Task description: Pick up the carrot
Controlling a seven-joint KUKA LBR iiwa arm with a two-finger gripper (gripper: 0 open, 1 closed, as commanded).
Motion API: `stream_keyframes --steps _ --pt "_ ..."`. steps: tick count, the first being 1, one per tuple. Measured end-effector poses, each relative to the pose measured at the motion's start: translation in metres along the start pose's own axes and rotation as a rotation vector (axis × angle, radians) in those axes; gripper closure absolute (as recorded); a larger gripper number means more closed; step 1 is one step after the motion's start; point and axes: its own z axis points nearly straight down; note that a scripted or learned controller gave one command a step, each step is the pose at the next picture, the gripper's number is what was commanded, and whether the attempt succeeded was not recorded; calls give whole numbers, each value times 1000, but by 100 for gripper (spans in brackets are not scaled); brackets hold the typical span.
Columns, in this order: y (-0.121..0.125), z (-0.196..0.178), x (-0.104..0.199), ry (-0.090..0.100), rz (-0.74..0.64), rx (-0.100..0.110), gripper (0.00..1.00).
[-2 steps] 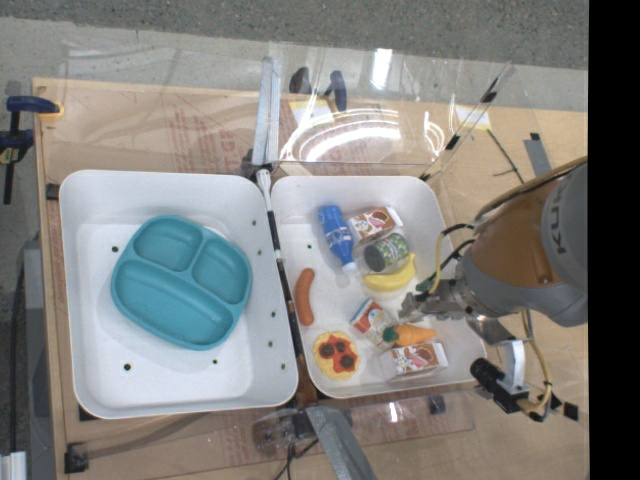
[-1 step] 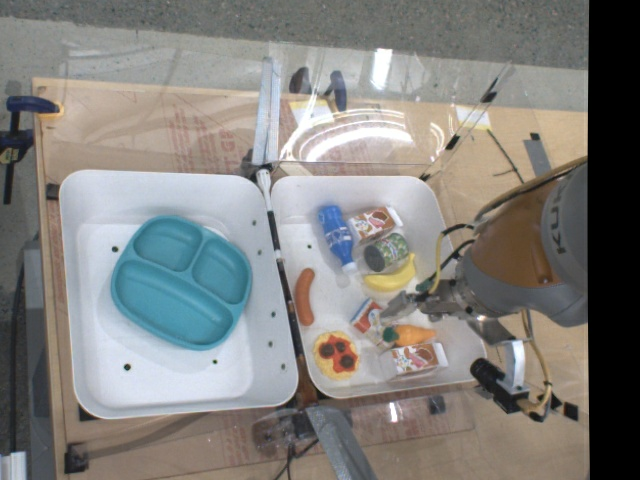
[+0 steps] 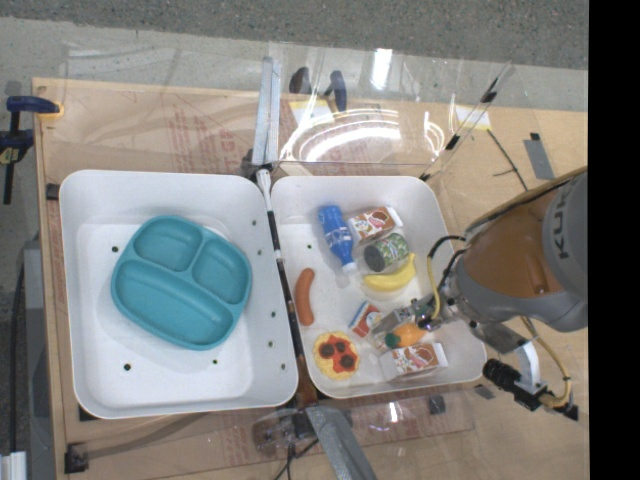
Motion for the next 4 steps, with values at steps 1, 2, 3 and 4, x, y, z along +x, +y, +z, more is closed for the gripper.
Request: stream_keyframes --steps 1,2,3,4 --pt "1 -11 0 5 -5 1 100" --pt "1 -11 0 4 -4 2 0" --pt "1 3 22 4 399 13 0" --pt "-2 3 1 18 200 9 0"
